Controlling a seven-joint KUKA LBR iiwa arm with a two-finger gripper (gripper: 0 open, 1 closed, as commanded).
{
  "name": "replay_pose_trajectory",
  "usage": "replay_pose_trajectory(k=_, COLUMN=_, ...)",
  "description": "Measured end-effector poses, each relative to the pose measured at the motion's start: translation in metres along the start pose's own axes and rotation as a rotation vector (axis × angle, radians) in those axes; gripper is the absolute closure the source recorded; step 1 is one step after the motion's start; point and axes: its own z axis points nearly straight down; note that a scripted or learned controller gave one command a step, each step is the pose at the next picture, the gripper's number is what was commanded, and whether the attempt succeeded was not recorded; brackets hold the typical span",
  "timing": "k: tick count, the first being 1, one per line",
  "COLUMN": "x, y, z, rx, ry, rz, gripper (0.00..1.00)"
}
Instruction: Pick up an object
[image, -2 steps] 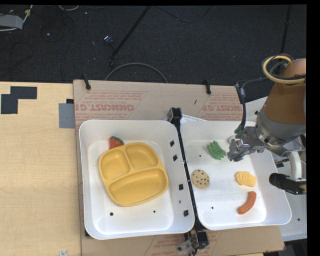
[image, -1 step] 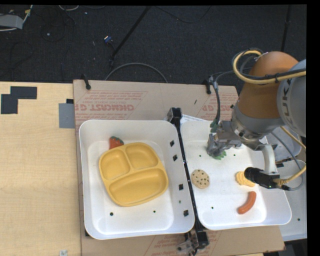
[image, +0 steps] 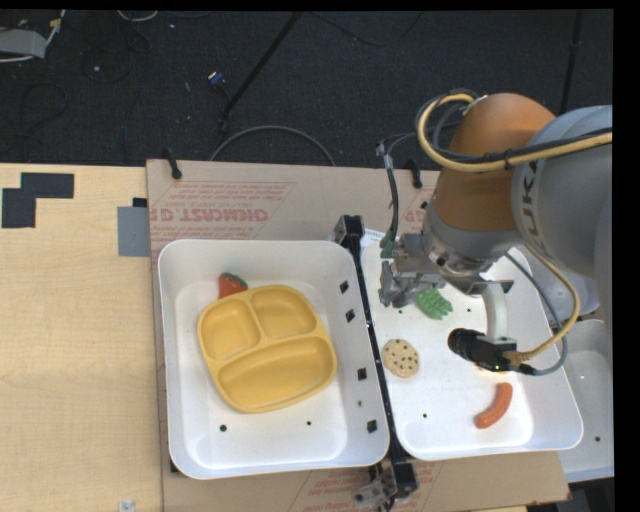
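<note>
The likeliest target from where I sit is the green toy (image: 434, 303), a small knobbly piece lying in the upper part of the right bin (image: 440, 425). The gripper (image: 398, 288) hangs just beside it, on its left, close to the wall the two bins share. From this slanted overhead view I cannot tell whether the claw is open or closed, and I see nothing held in it. The green piece looks to sit on the bin floor, to one side of the tool and not under it, so I judge the pick as not yet made.

Below the gripper lies a round speckled cookie (image: 401, 357), flat and apart from the green toy. Further down and right is an orange-red sausage (image: 494, 405), well clear of both. Each lies loose with room around it, which suits a grab from above.

The arm (image: 500, 160) leans in from the right over that bin's top edge. The left bin (image: 190, 300) holds a yellow divided plate (image: 266, 346) with a small red piece (image: 231, 284) touching its upper left rim, all of it far from the tool and, I'd guess, not this attempt's concern
</note>
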Motion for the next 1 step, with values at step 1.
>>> replay_pose_trajectory(k=1, x=0.0491, y=0.0192, z=0.0181, rx=0.001, ry=-0.001, rz=0.000, gripper=1.00)
